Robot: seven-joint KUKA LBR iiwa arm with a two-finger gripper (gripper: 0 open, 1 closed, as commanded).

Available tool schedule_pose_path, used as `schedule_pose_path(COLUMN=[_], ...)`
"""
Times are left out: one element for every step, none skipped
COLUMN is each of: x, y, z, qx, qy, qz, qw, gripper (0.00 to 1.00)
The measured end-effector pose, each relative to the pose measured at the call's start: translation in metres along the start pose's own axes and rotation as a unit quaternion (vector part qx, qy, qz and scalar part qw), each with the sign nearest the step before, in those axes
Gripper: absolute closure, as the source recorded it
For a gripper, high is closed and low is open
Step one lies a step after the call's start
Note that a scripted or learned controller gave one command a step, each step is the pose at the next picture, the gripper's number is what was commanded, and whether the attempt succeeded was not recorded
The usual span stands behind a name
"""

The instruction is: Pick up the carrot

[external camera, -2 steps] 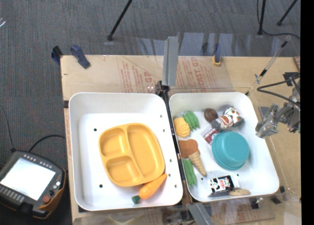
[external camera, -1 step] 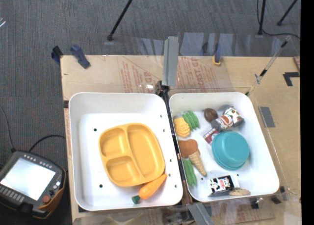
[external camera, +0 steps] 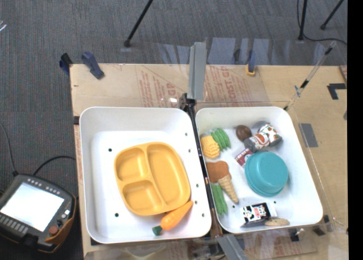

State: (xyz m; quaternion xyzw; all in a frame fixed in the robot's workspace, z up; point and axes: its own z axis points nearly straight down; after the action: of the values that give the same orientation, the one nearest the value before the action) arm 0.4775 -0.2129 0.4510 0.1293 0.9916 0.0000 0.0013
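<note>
Judging by how things lie, the pick has not begun: the carrot (external camera: 176,216) rests untouched in the left bin (external camera: 102,123), just beside the near corner of the yellow tray (external camera: 152,178), so the whole grasp and lift are left. Both bins are shallow, smooth white plastic with rounded corners. That tray is glossy, three-compartment, softly squared. In the right bin (external camera: 300,196) sits a round teal bowl (external camera: 266,173). Tapered, orange and matte, the carrot ends in a small green stub; the gripper's state I cannot tell.
</note>
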Motion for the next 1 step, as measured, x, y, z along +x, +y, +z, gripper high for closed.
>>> schedule_pose_path(x=[-0.0486], y=[0.0239], z=[0.0799], qx=[-0.001], qy=[0.003], qz=[-0.092], qw=[0.9958], gripper=[0.00])
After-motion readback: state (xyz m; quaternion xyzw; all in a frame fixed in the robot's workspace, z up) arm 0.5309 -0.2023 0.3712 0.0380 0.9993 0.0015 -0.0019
